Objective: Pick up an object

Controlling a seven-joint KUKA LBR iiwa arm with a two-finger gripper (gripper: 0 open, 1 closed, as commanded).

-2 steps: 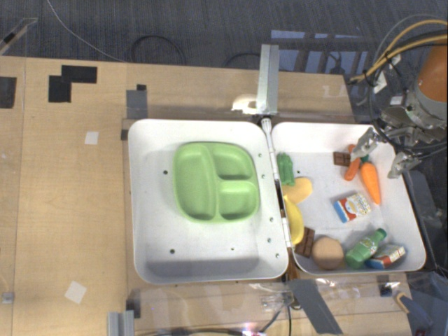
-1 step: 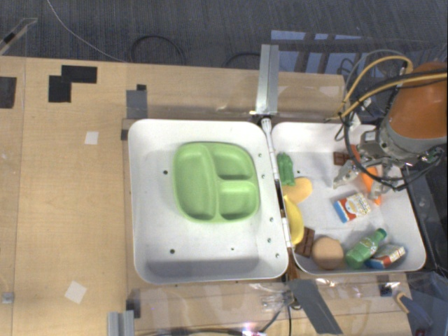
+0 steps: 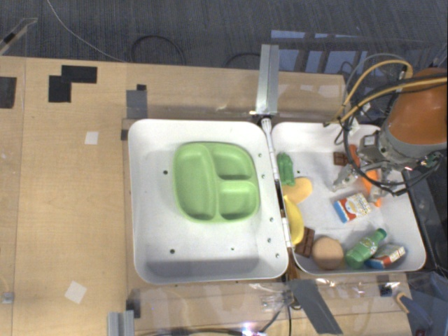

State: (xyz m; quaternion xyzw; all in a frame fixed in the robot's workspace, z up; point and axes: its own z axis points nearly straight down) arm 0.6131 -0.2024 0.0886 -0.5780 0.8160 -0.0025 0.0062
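Front edge of right bin (image 3: 420,261): nearest us we see a round tan ball (image 3: 327,252), a green bottle (image 3: 366,247) and a small blue and red pack (image 3: 389,257).
Green bottle axis: we read its long axis as slanted, cap end toward the upper right, base toward the ball.
Small carton (image 3: 352,206): a flat white box with red and blue print lies mid-bin, its long axis running left to right, slightly tilted.
Left side of right bin: a smooth yellow banana (image 3: 297,208) runs roughly up and down along the divider, with a green tube-like item (image 3: 285,168) above it.
Left bin (image 3: 150,187): we see a matte green sectioned tray (image 3: 213,180).
Gripper (image 3: 367,170): it hangs over the right bin's upper part, above the carton; we cannot tell whether the fingers are apart or together.
Desk (image 3: 63,208): pale wood.
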